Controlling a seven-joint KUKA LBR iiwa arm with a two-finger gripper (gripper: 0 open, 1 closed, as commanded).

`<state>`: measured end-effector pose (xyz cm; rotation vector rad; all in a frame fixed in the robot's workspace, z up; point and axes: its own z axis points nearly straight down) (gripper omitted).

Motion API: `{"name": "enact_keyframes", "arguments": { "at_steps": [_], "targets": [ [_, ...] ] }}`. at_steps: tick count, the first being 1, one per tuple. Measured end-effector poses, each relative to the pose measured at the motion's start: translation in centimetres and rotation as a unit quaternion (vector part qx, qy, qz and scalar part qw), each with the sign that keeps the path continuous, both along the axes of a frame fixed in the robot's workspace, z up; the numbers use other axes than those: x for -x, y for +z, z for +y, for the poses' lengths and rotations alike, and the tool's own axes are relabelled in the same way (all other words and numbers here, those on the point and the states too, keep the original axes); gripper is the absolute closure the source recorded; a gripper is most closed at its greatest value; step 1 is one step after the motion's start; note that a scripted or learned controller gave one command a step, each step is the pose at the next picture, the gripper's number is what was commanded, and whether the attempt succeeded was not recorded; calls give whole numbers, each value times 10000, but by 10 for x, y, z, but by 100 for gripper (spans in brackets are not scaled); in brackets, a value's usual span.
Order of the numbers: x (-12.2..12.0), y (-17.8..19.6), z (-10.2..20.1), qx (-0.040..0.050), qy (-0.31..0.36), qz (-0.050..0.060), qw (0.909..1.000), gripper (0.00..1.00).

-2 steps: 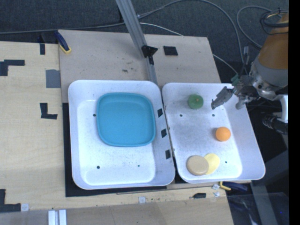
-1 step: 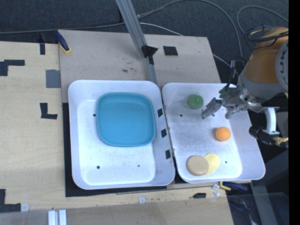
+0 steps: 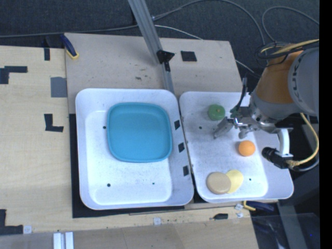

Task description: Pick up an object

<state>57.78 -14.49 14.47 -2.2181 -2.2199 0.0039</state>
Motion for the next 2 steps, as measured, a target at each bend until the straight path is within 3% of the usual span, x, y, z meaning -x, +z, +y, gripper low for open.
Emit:
{"name": "enact_keyframes", "arguments": {
  "at_steps": [1, 2],
  "targets": [
    [1, -53, 1, 0, 0, 2, 10000, 0],
    [0, -41, 1, 1, 2, -16, 10000, 100]
  ]
}}
